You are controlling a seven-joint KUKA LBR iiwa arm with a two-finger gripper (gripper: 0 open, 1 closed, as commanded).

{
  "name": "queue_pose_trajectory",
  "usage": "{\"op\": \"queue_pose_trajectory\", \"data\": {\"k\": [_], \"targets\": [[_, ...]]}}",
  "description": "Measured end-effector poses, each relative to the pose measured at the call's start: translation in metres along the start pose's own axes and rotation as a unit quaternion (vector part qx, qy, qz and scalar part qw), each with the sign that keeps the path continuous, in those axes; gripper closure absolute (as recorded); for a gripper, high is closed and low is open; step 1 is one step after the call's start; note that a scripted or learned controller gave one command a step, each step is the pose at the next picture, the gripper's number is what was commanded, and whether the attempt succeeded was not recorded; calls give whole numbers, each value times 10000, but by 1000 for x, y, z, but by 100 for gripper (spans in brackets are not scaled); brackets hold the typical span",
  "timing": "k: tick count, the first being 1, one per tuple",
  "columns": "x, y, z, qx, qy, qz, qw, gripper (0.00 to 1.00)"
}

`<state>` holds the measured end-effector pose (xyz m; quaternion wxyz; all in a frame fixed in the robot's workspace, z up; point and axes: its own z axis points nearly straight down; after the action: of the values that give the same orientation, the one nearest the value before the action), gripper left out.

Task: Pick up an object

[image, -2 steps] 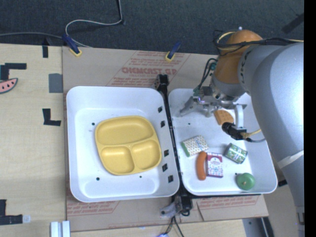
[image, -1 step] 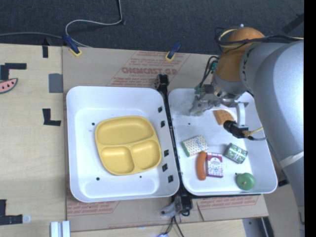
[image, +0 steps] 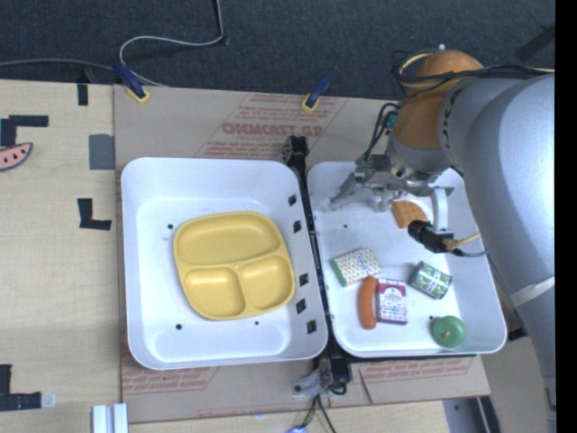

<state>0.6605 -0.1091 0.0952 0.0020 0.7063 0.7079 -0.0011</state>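
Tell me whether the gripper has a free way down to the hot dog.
Probably yes. The hot dog lies uncovered in the right bin, beside the small box; the gripper is close by.

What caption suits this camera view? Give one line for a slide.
Arm's gripper over right bin of small items; yellow tray in left bin.

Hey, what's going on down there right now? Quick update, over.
Tool low over right white bin, far end, nothing seen in it. Nearest: small orange piece. Green ball, red sausage, small boxes untouched. Yellow divided plate in left bin.
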Motion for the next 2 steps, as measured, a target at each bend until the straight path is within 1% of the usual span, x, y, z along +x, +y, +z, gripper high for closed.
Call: {"op": "queue_pose_trajectory", "data": {"k": [1,2], "targets": [[0,0,-10,4,-1,-4,10000,100],[0,0,-9,4,-3,-5,10000,0]]}}
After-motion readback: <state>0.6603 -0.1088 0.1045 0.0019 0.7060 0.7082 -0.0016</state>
